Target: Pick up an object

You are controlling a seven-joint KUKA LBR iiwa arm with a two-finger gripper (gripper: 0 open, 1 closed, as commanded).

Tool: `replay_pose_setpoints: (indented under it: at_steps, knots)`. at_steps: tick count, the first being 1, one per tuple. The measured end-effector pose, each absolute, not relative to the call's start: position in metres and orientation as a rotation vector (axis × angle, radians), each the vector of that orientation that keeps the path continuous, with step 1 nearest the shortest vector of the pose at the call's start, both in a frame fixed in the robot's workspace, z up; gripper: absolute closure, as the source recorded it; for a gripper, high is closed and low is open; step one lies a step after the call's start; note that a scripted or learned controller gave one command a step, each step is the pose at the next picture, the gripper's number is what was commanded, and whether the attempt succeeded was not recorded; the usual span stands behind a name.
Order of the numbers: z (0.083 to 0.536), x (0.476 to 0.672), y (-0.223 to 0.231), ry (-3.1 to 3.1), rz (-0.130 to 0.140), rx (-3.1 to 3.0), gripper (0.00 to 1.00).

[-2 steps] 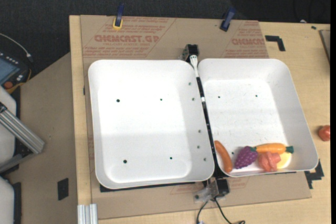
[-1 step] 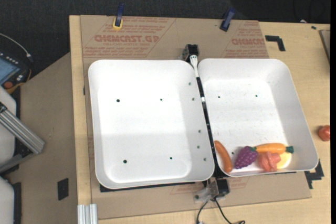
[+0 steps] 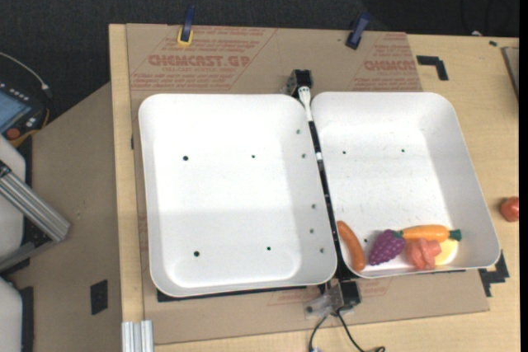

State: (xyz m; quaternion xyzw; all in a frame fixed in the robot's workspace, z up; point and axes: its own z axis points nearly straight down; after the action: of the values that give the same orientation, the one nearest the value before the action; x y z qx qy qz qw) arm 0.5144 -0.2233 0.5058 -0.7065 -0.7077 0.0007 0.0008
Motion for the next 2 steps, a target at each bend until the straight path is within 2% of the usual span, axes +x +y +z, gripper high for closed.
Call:
replay_pose_setpoints:
  at_steps: [1,2]
  knots:
    - [0.5307,0.4780,-0.2241,-2.225,-0.003,-2.227,1.00]
    - [0.5358,0.4797,-0.2239,-2.227,-0.002,-2.225,1.00]
